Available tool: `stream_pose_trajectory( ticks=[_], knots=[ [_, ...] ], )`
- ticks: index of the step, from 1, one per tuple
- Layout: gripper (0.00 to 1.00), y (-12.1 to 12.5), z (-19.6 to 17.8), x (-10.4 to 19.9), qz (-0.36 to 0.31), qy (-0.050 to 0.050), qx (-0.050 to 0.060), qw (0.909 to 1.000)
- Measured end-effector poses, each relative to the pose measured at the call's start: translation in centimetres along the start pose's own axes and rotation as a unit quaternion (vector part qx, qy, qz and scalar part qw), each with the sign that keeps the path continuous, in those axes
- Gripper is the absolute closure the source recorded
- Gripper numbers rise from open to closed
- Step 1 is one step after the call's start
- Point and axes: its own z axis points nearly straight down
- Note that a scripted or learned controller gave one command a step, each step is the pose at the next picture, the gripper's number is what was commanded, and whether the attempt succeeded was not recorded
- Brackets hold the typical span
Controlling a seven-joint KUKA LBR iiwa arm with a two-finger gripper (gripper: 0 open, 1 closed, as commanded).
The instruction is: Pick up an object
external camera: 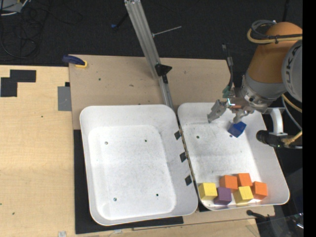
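The gripper hung over the far part of the right bin, fingers spread. A blue block sat just beside its right finger, not between the fingers. Yellow, purple and orange blocks clustered at the bin's near edge. The left bin lay alongside.
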Motion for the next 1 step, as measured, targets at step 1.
stream_pose_trajectory(
  ticks=[1],
  knots=[
    [0.0,0.09,-0.28,-0.05,0.0,0.0,-0.002,1.0]
  ],
)
